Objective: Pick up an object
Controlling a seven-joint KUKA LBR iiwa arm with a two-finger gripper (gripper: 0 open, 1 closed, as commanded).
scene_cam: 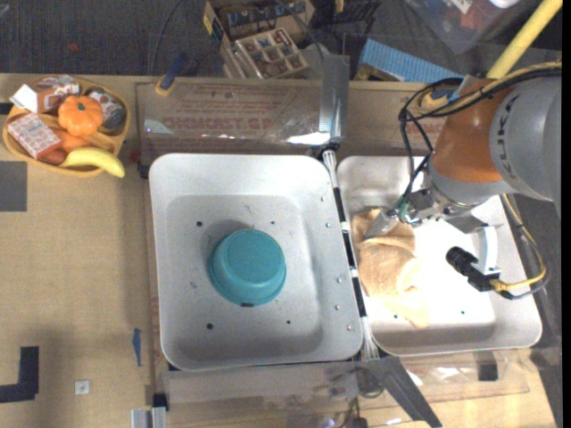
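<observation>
Gripper (399, 212) down at tan cloth (388, 261), right bin (517, 328).
Grasp step; finger state indeterminate; next: close, lift.

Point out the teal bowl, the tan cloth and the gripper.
teal bowl (248, 267): camera view, on its upturned base, left bin.
tan cloth (387, 266): camera view, middle of the crumpled fabric, right bin.
gripper (399, 214): camera view, at its tip above the cloth's upper edge.
</observation>
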